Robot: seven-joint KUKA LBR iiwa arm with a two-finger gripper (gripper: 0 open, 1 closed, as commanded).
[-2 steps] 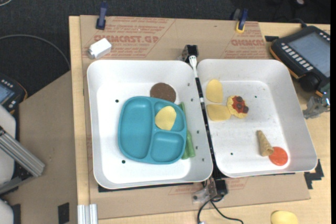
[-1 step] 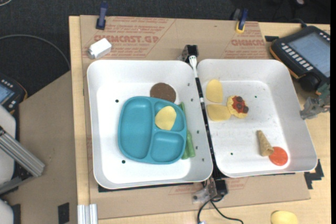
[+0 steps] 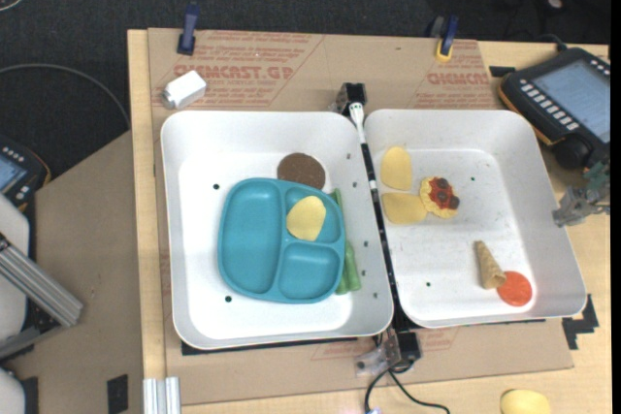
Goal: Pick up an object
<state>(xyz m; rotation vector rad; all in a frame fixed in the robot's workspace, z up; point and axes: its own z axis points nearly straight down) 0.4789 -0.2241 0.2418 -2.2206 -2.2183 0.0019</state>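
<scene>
The left bin [image 3: 184, 208] holds a teal divided plate [image 3: 262, 242] with a pale yellow piece [image 3: 307, 218] lying on it. A brown disc [image 3: 302, 171] lies just behind the plate, and a green strip [image 3: 347, 259] runs along the plate's right side. In the right bin [image 3: 524, 160] lie two yellow pieces [image 3: 395, 167] [image 3: 404, 207], a small yellow piece with red topping [image 3: 441, 195], a tan cone [image 3: 486, 264] and an orange disc [image 3: 514, 289]. A small grey shape, seemingly my gripper's tip [image 3: 580, 201], sits at the right bin's right rim, apart from every object.
A black teach pendant [image 3: 561, 100] lies on the bench behind the right bin. There is a white block [image 3: 184, 89] behind the left bin, and clamps [image 3: 188, 29] [image 3: 445, 38] at the board's far edge. A black connector [image 3: 353, 98] sits between the bins.
</scene>
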